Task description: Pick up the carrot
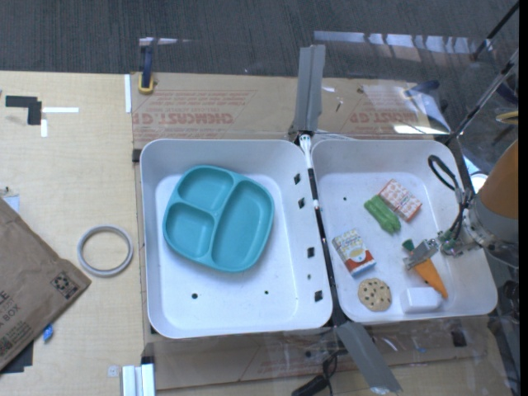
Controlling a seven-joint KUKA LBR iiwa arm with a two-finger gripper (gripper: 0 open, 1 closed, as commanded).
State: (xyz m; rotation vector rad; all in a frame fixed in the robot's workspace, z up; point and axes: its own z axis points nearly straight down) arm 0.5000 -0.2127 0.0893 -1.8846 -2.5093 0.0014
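Note:
The carrot (431,279) is a small orange cone with a green top. It lies in the right bin (346,167) near the front right corner, pointing toward the front. My gripper (421,255) reaches in from the right and sits low over the carrot's green end, touching or just above it. The grey wrist and the orange band of the arm (500,190) hang over the bin's right rim.
Also in the right bin are a green vegetable (382,214), a red and white packet (401,200), a small carton (353,251), a cookie (374,294) and a white block (421,299) just in front of the carrot. The left bin (165,304) holds a teal divided plate (219,219).

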